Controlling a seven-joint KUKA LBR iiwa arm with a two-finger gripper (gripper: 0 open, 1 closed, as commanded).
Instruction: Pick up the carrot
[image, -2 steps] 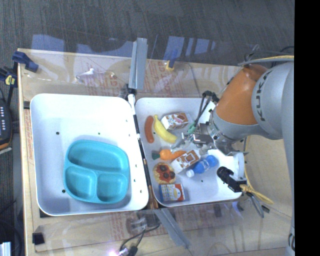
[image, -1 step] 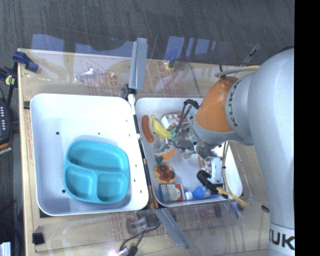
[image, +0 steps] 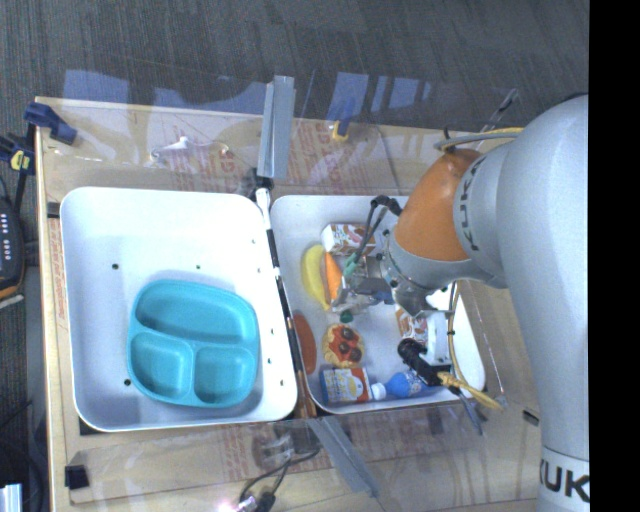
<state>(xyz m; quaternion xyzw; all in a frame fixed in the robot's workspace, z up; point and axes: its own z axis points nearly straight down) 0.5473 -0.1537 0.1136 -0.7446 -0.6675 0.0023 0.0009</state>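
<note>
The grey arm (image: 540, 220) reaches over the right bin (image: 295, 215), its gripper (image: 352, 290) hanging low near that bin's left wall; the left bin (image: 80, 215) carries a blue divided tray (image: 195, 345). The carrot (image: 333, 276), a short orange stick, lies toward the right bin's back-left corner, touching the banana (image: 314, 275) and just beside the gripper's tip on its left. It looks light, stiff and smooth, so a pinch across its middle seems safest, though whether the fingers are spread or closed I cannot tell.

Fixed overhead camera, slanted down on both bins (image: 100, 215); arm (image: 520, 190) enters right
</note>
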